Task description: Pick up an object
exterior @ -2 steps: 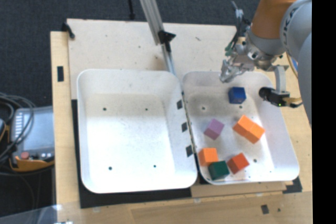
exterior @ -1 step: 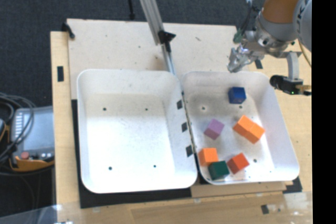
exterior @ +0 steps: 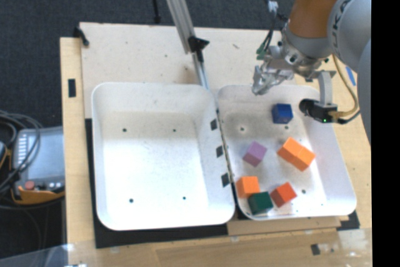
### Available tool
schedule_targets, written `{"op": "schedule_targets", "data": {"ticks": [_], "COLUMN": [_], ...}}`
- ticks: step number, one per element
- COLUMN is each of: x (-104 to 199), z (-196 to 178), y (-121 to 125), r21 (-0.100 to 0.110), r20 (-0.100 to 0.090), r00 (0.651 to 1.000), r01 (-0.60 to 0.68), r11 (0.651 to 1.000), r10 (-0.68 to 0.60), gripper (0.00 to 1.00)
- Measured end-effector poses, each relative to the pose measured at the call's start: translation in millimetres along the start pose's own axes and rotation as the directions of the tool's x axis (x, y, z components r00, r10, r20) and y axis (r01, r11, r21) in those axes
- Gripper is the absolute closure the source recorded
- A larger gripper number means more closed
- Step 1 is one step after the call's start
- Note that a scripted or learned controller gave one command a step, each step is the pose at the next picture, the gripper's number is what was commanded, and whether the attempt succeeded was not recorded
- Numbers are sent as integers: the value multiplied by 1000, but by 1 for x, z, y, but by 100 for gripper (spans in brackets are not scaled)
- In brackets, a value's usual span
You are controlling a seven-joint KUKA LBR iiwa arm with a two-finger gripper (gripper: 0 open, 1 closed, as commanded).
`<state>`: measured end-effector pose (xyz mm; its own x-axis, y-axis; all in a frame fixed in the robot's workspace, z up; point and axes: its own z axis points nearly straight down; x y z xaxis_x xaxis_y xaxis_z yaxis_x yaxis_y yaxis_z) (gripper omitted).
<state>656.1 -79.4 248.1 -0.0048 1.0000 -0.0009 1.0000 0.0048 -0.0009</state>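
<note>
The right bin [exterior: 325, 194] holds several blocks: a blue cube [exterior: 282, 113], a purple cube [exterior: 254, 154], a large orange block [exterior: 295, 154], a small orange cube [exterior: 249, 185], a green cube [exterior: 260, 202] and a red-orange cube [exterior: 284, 194]. My gripper [exterior: 262, 84] hangs above the bin's far edge, up and to the left of the blue cube. I see nothing between its fingers.
The left bin [exterior: 156, 153] lies beside the right one. A slanted aluminium post [exterior: 178, 9] rises from the bench behind the bins. A black cable and sensor [exterior: 319, 110] hang off the wrist near the right bin's far right wall.
</note>
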Motion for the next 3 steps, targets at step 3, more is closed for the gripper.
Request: {"op": "schedule_targets", "data": {"ticks": [3], "x": [142], "z": [21], "y": [-50], "r21": [1], "r20": [-2], "r00": [1000], "r01": [1], "r11": [1000], "r10": [-1], "gripper": [100]}}
